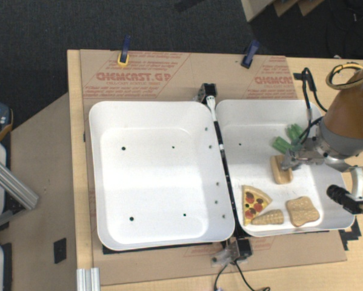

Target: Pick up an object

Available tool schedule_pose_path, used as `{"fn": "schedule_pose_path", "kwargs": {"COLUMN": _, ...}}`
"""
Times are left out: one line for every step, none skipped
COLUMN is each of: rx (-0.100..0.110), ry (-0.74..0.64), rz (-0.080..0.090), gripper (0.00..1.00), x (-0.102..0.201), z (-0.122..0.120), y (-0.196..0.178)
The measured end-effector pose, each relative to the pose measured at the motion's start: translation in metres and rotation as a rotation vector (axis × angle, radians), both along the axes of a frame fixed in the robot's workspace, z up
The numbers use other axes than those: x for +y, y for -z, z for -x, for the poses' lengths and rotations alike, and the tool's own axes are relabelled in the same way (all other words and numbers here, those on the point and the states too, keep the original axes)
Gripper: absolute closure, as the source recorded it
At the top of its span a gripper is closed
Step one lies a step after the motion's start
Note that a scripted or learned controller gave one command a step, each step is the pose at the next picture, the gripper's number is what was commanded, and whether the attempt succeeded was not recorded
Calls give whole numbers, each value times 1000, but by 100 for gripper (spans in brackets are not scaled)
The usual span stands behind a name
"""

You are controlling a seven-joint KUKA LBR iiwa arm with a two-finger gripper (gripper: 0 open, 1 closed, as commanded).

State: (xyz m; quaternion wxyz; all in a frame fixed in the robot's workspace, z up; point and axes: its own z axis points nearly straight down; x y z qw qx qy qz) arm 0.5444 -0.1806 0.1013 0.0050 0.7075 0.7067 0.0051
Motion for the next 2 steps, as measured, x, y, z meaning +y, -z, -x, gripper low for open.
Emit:
{"fn": "schedule_pose_path", "kwargs": {"rx": 14, "ry": -7, "rz": -2, "gripper": 100, "x": 84, "z": 3, "y": 2}}
{"fn": "schedule_pose_path", "kwargs": {"rx": 11, "ry": -2, "rz": -1, "gripper": 100, "x": 80, "z": 3, "y": -8}}
